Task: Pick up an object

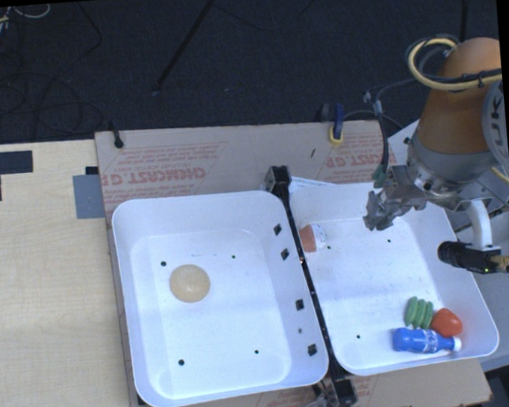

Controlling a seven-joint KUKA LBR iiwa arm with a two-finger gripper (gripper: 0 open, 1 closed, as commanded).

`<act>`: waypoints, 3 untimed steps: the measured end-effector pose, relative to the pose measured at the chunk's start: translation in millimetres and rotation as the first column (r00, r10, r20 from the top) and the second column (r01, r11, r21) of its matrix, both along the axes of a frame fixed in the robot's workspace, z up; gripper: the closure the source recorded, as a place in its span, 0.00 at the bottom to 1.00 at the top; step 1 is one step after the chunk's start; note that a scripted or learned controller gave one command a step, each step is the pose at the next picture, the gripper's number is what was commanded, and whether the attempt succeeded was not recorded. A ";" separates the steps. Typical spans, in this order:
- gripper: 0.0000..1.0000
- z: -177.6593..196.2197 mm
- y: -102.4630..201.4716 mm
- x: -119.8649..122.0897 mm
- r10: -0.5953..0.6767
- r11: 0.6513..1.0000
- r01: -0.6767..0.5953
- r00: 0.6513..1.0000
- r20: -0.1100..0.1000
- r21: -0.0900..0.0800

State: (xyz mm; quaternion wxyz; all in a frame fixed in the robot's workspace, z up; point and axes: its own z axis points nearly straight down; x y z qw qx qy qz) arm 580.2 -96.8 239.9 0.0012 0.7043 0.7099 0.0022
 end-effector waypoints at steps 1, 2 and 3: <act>1.00 56.6 40.1 37.8 -0.003 1.000 0.003 1.000 0.000 -0.001; 1.00 71.3 84.0 65.0 -0.004 1.000 0.004 1.000 -0.004 -0.001; 1.00 145.9 157.3 64.2 0.000 1.000 0.000 1.000 0.001 0.002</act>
